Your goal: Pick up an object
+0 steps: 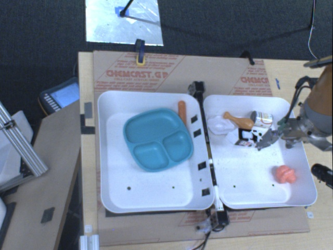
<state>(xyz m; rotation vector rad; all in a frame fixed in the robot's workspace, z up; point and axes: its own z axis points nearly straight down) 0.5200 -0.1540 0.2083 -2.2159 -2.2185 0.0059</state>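
In the right bin (299, 191), pincer (264, 141) low beside the black-and-white item (246, 136); grip state unreadable. Can (261, 120) and drumstick (238, 121) crowd close: risk of nudging them, or missing.

You see dark carpet (218, 14) around the wooden bench (86, 191), a shiny foil sheet (124, 15) lying beyond it, and an aluminium rail (21, 145) at left.

Robotics lab, white bins (156, 204) on cardboard-covered bench (156, 69), cables
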